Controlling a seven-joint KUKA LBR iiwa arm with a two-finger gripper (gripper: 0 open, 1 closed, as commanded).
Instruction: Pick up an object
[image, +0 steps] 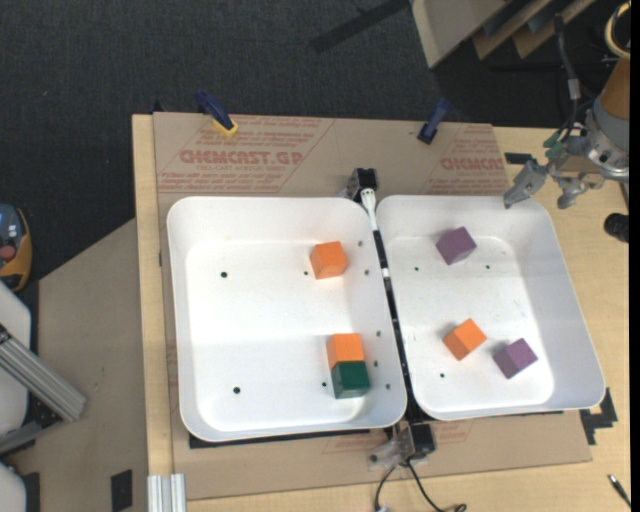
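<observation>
The left bin holds two orange blocks and a green one; the right bin two purple, one orange. Cardboard reads "CHEMCAST". The hand hangs released.

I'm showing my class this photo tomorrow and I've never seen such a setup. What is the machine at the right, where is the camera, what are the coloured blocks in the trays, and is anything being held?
One camera looks down at a slant on a bench. The metal part at the upper right is the robot arm's gripper, its grasping end; it hangs over the far right corner of the right bin, with nothing between its fingers. Two shallow white bins sit side by side on a brown board. The left bin has an orange block near the middle, and an orange block on a green block by the near edge. The right bin has a purple block at the far side, an orange block and a second purple block.
</observation>
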